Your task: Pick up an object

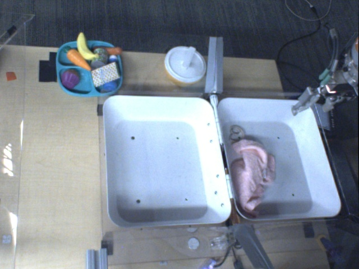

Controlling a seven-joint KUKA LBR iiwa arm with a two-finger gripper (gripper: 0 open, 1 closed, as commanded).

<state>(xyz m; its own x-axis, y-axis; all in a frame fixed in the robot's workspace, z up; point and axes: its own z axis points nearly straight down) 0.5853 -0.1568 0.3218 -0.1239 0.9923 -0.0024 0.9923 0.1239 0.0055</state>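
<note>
Claw (305, 101) at right bin (314, 206) edge; pink cloth (252, 172) crumpled inside.

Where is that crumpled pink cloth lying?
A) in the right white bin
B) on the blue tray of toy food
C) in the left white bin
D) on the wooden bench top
A: the crumpled pink cloth lies inside the right white bin, near its left wall.

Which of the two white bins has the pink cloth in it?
The right bin, the one nearer the arm; the pink cloth lies crumpled against its left wall. The left bin holds no cloth.
</note>
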